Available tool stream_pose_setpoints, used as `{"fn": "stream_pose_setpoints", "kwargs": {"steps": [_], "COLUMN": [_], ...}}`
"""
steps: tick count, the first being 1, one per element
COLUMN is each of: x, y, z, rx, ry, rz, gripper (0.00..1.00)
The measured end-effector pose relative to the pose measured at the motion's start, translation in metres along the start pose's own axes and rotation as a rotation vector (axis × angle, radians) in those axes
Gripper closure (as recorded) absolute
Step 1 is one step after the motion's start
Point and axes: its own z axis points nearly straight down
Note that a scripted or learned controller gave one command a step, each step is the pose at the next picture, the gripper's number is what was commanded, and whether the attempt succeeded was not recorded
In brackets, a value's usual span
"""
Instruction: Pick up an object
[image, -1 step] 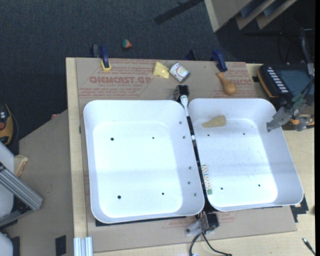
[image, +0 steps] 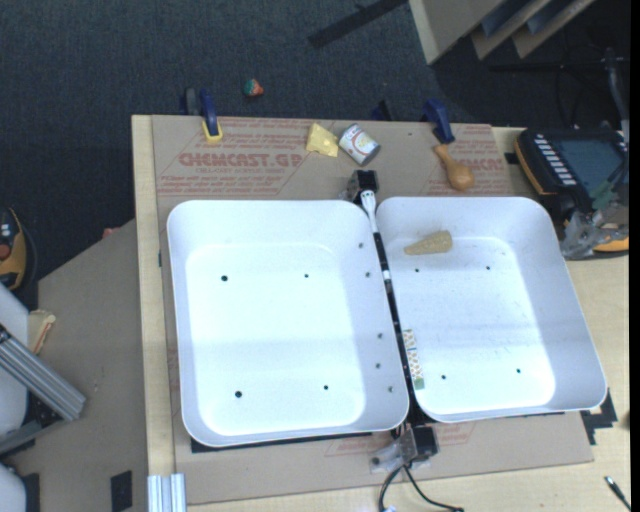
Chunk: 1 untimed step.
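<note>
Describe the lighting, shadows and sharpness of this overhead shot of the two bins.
Camera view: even, soft light; the left white plastic bin shows a brighter band across its lower floor, the right white plastic bin a similar faint band; the tan flat lump in the right bin casts hardly any shadow; the whole frame is slightly soft, and the red print on the brown cardboard sheet is blurred yet partly readable.

**Arm and jaws: pose and state cannot be told from this view.**

Taking the right bin (image: 575, 300) as the landmark, on whose side the arm reaches in: its right rim, far rim and near rim run unbroken to the camera, and its whole floor is in plain sight. Just beside it, the left bin (image: 178, 300) is likewise seen whole, rim to rim. How the wrist is turned and how the jaws stand cannot be judged.
</note>
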Motion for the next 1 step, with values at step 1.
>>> {"fn": "stream_pose_setpoints", "kwargs": {"steps": [1], "x": [0.0118], "y": [-0.04], "z": [-0.1478], "rx": [-0.016], "ry": [-0.004], "rz": [-0.001], "gripper": [1.0]}}
